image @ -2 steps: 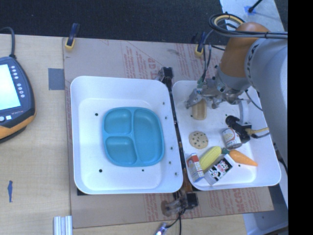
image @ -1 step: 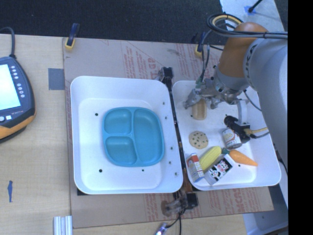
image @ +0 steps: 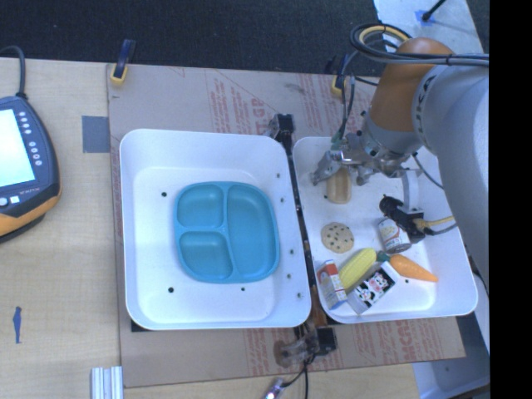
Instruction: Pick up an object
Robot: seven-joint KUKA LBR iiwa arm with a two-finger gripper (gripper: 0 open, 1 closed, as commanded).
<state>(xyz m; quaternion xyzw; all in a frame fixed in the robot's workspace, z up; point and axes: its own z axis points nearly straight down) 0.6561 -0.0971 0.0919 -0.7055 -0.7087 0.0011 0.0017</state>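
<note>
Tan block stands near the back of the right bin, directly under your gripper. Fingers spread apart, straddling its top; can't tell if they touch it. Further forward in that bin: cookie, corn, can, carrot, small carton. Left bin has a blue divided plate.

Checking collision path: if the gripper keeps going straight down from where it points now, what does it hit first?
Likely the tan cylindrical object in the right bin: the gripper sits directly above it. Depth is unclear from this slant.
</note>
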